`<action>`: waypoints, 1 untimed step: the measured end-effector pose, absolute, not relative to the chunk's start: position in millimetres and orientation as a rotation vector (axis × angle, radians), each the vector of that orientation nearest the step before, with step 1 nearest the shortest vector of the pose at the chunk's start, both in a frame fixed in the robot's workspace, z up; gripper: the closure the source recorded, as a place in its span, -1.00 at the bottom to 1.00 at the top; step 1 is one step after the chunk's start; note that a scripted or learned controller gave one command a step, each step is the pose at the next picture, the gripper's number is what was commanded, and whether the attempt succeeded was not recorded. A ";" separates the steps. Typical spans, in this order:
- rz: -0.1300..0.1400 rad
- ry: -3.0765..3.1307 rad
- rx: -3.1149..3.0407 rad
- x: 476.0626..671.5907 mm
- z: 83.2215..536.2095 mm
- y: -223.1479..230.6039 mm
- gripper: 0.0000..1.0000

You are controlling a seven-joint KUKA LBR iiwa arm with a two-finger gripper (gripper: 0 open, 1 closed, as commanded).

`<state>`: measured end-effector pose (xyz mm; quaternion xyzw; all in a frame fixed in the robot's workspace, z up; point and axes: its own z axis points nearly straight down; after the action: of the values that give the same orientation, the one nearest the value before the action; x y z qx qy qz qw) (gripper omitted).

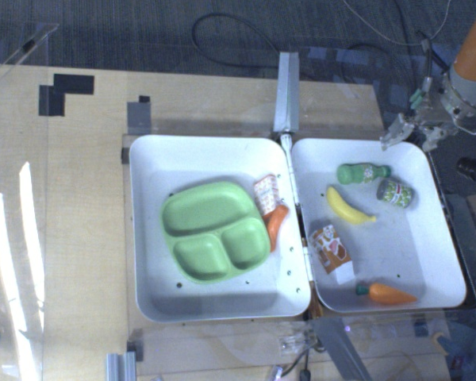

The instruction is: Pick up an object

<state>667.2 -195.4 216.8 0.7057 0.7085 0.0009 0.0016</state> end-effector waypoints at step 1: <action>0.003 2.148 2.290 662.9 130.6 -151.2 -1.00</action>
<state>662.9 -151.2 130.6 0.7294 0.6841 0.0009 0.0012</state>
